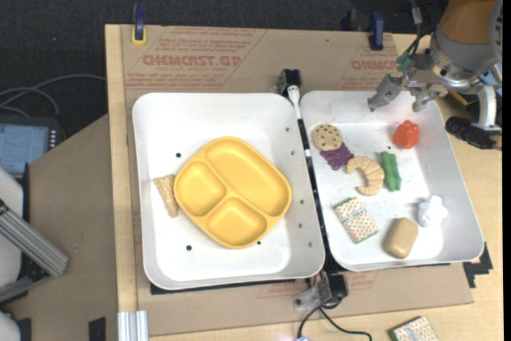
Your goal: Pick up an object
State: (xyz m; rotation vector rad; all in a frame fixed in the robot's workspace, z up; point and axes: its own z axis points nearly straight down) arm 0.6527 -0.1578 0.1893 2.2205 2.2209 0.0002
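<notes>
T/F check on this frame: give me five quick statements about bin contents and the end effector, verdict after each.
1. The yellow divided plate lies in the left bin. True.
2. The cookie sits in the plate. False: it lies in the right bin, near the purple toy grapes.
3. The end effector holds the red toy pepper. False: it hangs above the bin's far edge, apart from the pepper, fingers open.
4. The croissant lies beside the green toy. True.
5. A cracker lies right of the plate. False: left.
</notes>
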